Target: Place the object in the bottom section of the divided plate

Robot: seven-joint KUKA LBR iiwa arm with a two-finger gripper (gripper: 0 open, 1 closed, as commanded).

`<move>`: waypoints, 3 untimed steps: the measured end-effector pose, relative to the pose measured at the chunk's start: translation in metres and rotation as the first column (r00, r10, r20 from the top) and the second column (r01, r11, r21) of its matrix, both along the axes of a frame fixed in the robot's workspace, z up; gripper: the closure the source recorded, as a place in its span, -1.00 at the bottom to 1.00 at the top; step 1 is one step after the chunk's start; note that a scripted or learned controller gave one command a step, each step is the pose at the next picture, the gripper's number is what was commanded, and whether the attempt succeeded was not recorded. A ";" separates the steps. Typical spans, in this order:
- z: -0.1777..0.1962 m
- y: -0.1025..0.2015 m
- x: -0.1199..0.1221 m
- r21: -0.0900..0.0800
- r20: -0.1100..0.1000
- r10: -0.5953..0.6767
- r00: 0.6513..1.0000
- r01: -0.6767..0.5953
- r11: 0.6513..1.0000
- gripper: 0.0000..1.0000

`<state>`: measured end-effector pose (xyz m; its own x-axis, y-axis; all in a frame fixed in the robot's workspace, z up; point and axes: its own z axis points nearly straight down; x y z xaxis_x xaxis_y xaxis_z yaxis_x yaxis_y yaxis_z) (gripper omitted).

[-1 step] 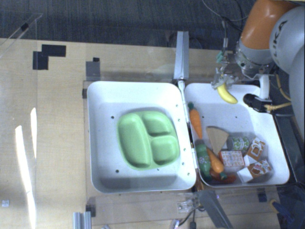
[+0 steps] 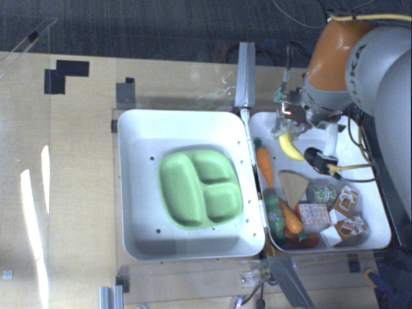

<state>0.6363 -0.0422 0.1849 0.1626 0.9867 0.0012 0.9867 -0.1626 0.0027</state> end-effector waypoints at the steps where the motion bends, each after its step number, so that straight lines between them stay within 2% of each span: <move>1: 0.001 -0.027 0.034 -0.001 0.003 -0.067 0.998 0.067 0.998 1.00; 2: 0.033 0.020 0.000 -0.001 0.003 0.075 0.997 -0.075 0.997 1.00; 3: 0.077 0.053 -0.020 0.000 0.003 -0.077 0.997 0.077 0.997 1.00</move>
